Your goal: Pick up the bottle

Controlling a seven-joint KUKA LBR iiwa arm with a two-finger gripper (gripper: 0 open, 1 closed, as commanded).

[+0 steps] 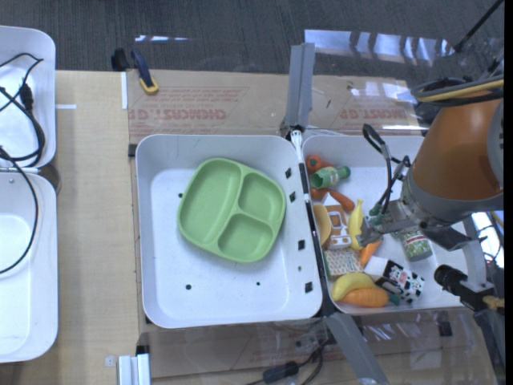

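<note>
Camera view gives you two white bins side by side on the table [88,215], and the green divided plate [232,209] in the left bin [160,295] is your best landmark. Everything in play lies to the right of that plate, past the wall between the bins, in the right bin [361,147].

Look right of the plate and slightly toward the far side for the bottle [330,174]: green, lying on its side with an orange end beside the dividing wall. Just nearer to you from it sit a carrot [343,198], a yellow carton [335,227] and a banana [356,218]. Further toward the near edge, still right of the plate, you have a yellow lemon [349,283] touching an orange piece [368,297], with a black-and-white cow toy [402,281] just beside them.

Your arm [457,159] comes in from the right, its orange band above the wrist. The pincer [375,227] hangs low beside the banana, right of the plate and nearer to you than the bottle. You cannot tell whether it is open or closed, as its tip is lost in the clutter. A small green-labelled jar [417,245] lies just right of it.
</note>
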